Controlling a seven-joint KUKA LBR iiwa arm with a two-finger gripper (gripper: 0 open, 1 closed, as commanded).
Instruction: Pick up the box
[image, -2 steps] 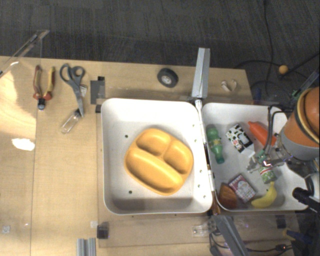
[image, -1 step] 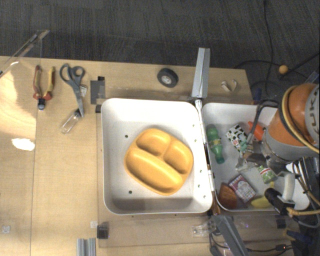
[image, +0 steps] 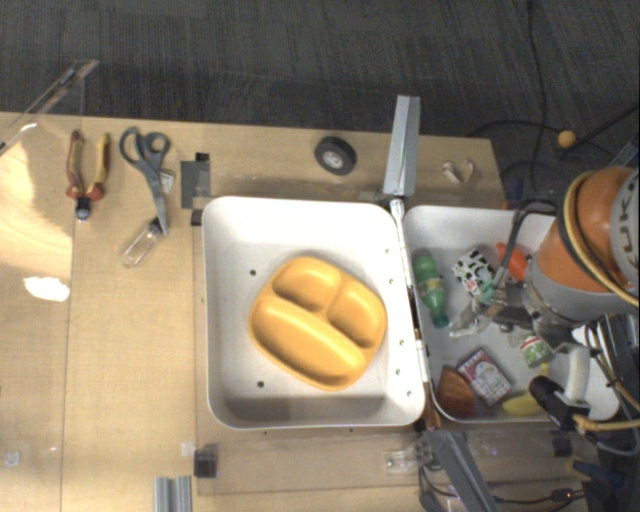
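the small patterned box (image: 487, 376) is seen lying flat in the right bin (image: 440, 225), near its front wall, beside a brown object (image: 457, 392). the pincer (image: 487, 305) is held low over the bin, behind the box; whether it is open or closed cannot be told. a yellow moulded shape (image: 318, 321) fills the left bin (image: 230, 300).

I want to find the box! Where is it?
The small flat box with a purple-and-white patterned face lies in the right white bin, near its front edge, beside a brown rounded object.

Grey arm (image: 575, 275), orange band, yellow and black cables
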